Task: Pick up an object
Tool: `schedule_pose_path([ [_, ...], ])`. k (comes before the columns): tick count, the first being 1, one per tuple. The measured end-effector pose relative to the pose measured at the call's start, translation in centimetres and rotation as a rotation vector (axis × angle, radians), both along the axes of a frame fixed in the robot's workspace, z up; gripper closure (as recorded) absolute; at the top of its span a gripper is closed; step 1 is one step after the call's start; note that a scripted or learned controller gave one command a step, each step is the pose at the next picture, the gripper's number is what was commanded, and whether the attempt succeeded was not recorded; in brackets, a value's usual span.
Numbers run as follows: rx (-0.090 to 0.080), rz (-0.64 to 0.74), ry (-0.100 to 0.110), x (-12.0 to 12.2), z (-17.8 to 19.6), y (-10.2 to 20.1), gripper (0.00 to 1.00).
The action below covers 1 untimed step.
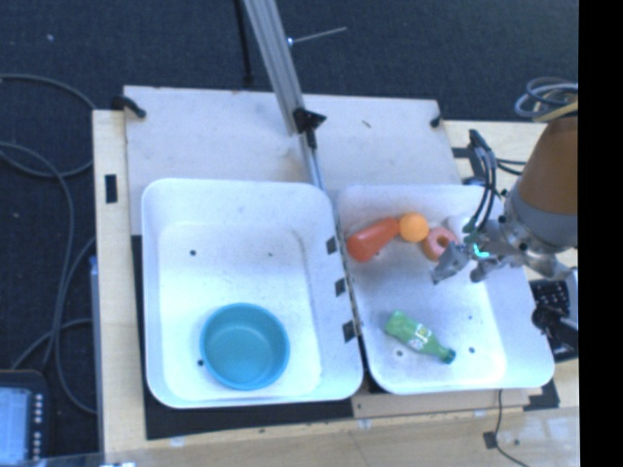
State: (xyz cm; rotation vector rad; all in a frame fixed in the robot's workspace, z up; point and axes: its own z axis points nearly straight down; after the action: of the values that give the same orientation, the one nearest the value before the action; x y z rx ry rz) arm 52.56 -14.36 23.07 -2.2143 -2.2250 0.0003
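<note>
In the right bin [506, 353] lie a red-orange carrot-shaped toy [371, 239], an orange ball [414, 227] touching its right end, a pinkish ring-like piece [437, 243] and a green bottle [418, 337] nearer the front. My gripper [460, 265] hangs over the right part of this bin, just right of the pinkish piece, its fingers spread open and pointing down-left. Nothing sits between the fingers.
The left bin [165, 261] holds a blue bowl [244, 345] at its front. A slanted aluminium pole [275, 52] rises from behind the bins. Cables [484, 168] run along the arm at the right.
</note>
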Motion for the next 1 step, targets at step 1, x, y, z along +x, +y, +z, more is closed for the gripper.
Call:
schedule_pose_path([
  [1,0.0,0.0,-0.003,0.06,0.13,-0.01,0.0],
])
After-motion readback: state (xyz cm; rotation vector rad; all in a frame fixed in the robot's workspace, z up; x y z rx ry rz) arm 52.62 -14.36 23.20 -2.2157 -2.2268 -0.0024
